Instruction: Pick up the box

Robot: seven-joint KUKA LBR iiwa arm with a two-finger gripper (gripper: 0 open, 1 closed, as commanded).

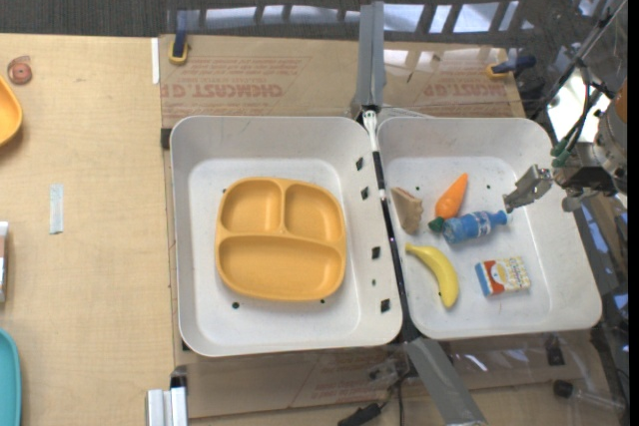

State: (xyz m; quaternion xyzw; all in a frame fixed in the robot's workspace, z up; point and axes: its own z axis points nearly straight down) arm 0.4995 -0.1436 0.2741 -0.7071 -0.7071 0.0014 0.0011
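The box (502, 275) is a small red, white and yellow carton. It lies flat in the right bin (559, 309), near the bin's front right corner. My gripper (531, 187) hangs over the right side of that bin, up and to the right of the box and well apart from it. It is close to the cap end of a blue bottle (474, 225). Nothing shows in its grasp.
The right bin also holds an orange carrot (452, 195), a banana (439, 271) and a brown wedge (407, 209), all left of the box. A yellow divided plate (282, 239) lies in the left bin (190, 214). The arm (599, 130) comes in over the right rim.
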